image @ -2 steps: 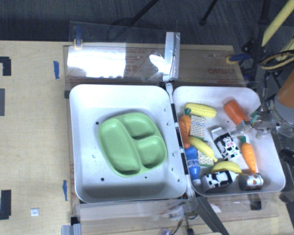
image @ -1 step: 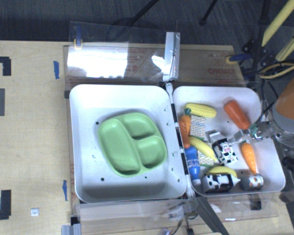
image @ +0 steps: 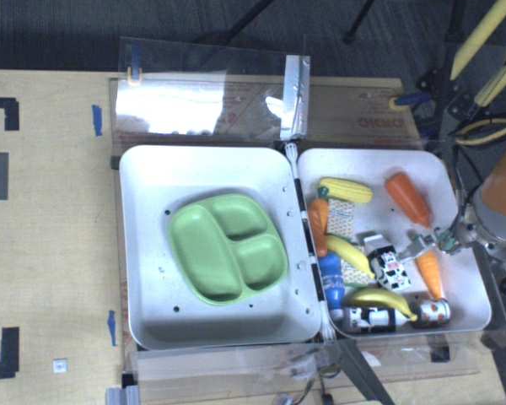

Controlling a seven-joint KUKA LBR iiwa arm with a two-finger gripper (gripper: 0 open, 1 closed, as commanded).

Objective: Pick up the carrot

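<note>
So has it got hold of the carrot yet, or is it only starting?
Nothing looks done yet. The carrot lies in the right bin, near its right wall, beside a can and a banana. In hand: the gripper sits low at the carrot's upper end, though whether it grips is unclear. Left to do: a firm grasp and lifting the carrot out. The green plate in the left bin isn't involved.

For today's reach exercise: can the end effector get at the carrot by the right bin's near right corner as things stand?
Probably yes: the end effector hangs just above the carrot, whose top lies uncovered, though a can sits by its lower end.
</note>
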